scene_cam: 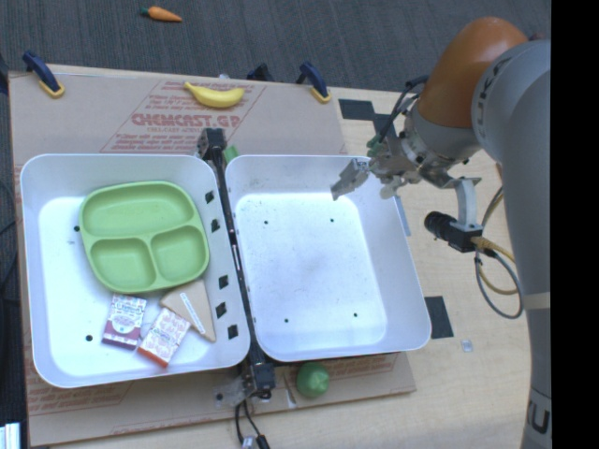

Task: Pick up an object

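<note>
A: Item one, left white shallow bin [37, 251]. Contents?

B: Light green three-compartment plastic plate [143, 234], lying flat at the upper middle. Below it, two small red-and-white printed packets [124, 321] side by side, and a tan wedge-shaped piece [190, 311] just right of them, near the divider.

A: Handling notes?

B: By my judgement: the plate is light and stiff, with a slick raised rim, best pinched at an edge. The packets look light and flat, hard to get under. The wedge looks rigid; grip across its narrow sides.

A: Item two, the end effector [360, 178]?

B: Poised over the upper right rim of the right white shallow bin [412, 288], well apart from all those pieces. Nothing seen between its fingers; whether they are spread or closed cannot be told.
</note>
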### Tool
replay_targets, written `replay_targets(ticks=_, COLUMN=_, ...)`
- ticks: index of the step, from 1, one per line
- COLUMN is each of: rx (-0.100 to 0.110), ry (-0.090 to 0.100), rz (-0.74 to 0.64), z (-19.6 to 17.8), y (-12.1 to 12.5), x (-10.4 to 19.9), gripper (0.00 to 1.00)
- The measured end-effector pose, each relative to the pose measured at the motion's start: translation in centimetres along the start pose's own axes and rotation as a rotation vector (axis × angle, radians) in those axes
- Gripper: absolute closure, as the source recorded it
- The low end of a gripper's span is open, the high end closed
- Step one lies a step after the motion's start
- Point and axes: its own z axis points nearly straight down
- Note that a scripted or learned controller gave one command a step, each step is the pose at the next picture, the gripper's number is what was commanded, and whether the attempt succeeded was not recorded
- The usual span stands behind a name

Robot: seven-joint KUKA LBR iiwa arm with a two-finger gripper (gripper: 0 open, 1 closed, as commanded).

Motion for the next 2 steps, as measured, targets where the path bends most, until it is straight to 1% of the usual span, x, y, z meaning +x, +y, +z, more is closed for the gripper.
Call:
replay_targets(ticks=1, rx=0.002, ry=0.000, rz=-0.001, z=7.7, y=-4.5, x=-0.9, gripper=0.00)
replay_targets(ticks=2, rx=0.000, ry=0.001, rz=0.000, z=11.9, y=2.3, x=-2.0, gripper=0.00)
